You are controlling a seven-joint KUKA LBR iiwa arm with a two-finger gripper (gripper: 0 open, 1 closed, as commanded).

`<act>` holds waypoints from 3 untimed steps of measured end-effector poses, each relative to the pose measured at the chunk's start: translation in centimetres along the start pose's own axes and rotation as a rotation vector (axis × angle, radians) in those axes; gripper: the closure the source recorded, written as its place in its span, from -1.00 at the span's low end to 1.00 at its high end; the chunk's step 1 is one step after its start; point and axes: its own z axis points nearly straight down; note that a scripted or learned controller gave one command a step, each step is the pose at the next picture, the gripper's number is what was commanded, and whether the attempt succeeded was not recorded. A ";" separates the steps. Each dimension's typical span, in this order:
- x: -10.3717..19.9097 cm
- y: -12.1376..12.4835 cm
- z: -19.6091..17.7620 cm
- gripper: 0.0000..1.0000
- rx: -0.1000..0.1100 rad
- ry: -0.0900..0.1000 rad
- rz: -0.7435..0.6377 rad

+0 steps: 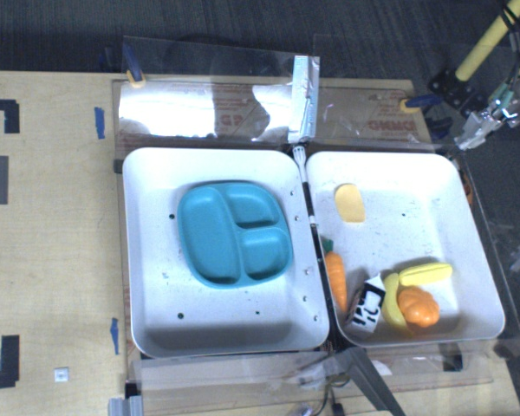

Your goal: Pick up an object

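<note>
- Tool [490, 121] sits at the far right edge, above and outside the right bin [390, 176]; too small and blurred, can't tell its state. Nothing seen held.
- Candidates all in the right bin: pale yellow piece [350, 204] alone near the top left, orange carrot [336, 282] along the left wall, and a cluster at bottom w/ black-white block [368, 306], yellow banana-like toy [425, 275] and orange round toy [418, 307].
- Left bin [147, 258] holds a blue divided plate [234, 232], flat and wide; prob. too broad for a pinch.
- Risk: the cluster items touch or overlap, so a descent there could nudge neighbours or catch two at once.
- Risk: carrot lies right against the bin wall, little room for a finger on that side; likely wall contact.
- Risk: round orange toy looks smooth and curved, could squirt out of a pinch.
- Safest guess: the lone yellow piece, well apart from the rest, though it looks low and flat.
- Bins are smooth white plastic, speckled; bench [43, 232] is pale wood; clear film [208, 111] behind the bins.
</note>
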 end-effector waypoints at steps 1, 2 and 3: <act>0.7 -3.3 -11.1 1.00 -0.005 -0.001 0.163; 0.7 -3.1 -12.1 1.00 -0.006 -0.004 0.161; 4.8 2.1 2.6 1.00 0.015 0.012 0.131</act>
